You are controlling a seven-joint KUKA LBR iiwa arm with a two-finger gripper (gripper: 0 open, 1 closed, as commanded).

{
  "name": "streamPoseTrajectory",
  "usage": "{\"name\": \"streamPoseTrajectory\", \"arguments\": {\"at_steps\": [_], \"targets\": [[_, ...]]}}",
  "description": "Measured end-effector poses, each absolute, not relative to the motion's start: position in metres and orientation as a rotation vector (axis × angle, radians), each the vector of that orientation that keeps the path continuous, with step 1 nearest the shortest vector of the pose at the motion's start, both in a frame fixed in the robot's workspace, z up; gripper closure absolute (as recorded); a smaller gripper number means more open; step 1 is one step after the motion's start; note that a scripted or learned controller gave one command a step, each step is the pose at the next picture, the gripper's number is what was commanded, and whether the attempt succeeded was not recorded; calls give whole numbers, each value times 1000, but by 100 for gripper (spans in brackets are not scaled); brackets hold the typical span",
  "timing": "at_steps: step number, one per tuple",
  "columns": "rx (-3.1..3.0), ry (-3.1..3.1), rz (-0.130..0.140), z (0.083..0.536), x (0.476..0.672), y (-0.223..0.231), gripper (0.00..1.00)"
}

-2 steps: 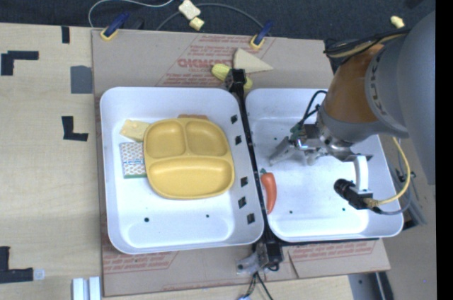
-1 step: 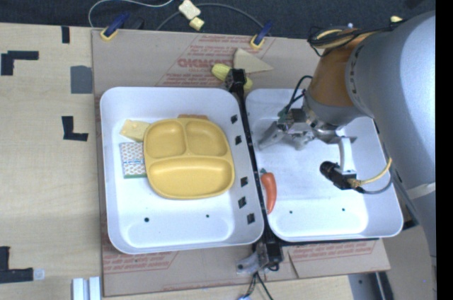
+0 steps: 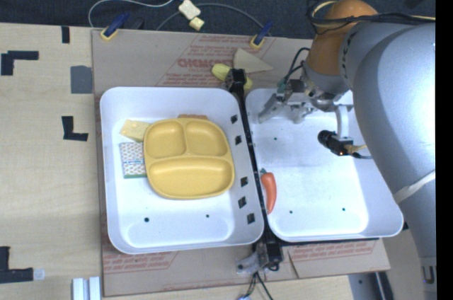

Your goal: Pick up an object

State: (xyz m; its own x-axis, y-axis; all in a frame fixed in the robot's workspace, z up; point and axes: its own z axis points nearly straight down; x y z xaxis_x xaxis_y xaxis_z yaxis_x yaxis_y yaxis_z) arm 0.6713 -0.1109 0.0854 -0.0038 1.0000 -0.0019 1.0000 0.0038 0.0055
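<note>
The fingers (image 3: 283, 106) hang over the top-left corner of the right bin (image 3: 318, 217); they look spread apart, one prong slanting toward eight o'clock, with nothing seen between them. The grey arm (image 3: 396, 100) with its orange band (image 3: 333, 37) reaches in from three o'clock. An orange carrot-like object (image 3: 269, 191) lies against the right bin's left wall, at about six o'clock from the fingers and well apart from them. In the left bin (image 3: 170, 228) sits a yellow divided tray (image 3: 189, 157). At its nine o'clock edge lie a pale yellow piece (image 3: 132, 129) and a small patterned packet (image 3: 132, 159), both partly tucked under it. The bins rest on a cardboard sheet (image 3: 205, 54) on the tabletop (image 3: 42, 171).
</note>
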Motion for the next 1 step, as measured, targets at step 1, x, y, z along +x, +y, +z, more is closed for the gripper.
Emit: {"name": "streamPoseTrajectory", "arguments": {"at_steps": [1], "targets": [[2213,2222,-1,96,669,-111,100]]}}
